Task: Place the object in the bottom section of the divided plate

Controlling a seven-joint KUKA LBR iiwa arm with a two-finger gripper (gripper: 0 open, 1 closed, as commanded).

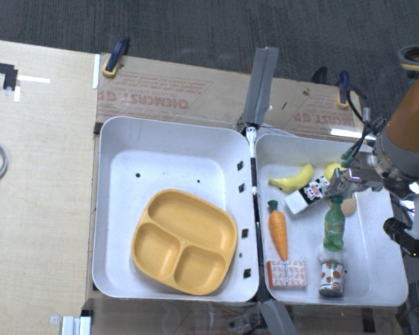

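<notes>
Your pincer (341, 178) hangs over the right bin's crowded back; I cannot tell its state. It may snag the banana (292, 178), carton (305, 196) or bottle (334, 224) together. The divided plate (184, 240) waits in the left bin.

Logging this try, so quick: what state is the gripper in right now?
Gripper: cannot be told. It sits low over the right bin, next to the banana and green bottle.
</notes>
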